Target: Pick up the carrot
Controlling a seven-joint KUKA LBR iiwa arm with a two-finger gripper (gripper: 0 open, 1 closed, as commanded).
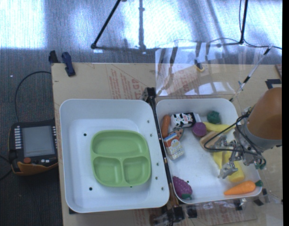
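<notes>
The carrot [240, 188], orange with a green end, lies flat in the front right corner of the right bin [201, 192]. My gripper [227, 167] hangs over the right side of that bin, just above and to the left of the carrot, beside a yellow block [236, 175]. Nothing of the carrot is between the gripper's parts; a small gap separates them. The arm's orange band [271, 114] rises behind it at the right edge.
In the right bin lie a black-and-white carton [184, 120], a small snack box [174, 146], purple grapes [182, 187], a banana [218, 126], a green item [213, 117] and an orange item [166, 125]. A green divided plate [120, 157] sits in the left bin [78, 126].
</notes>
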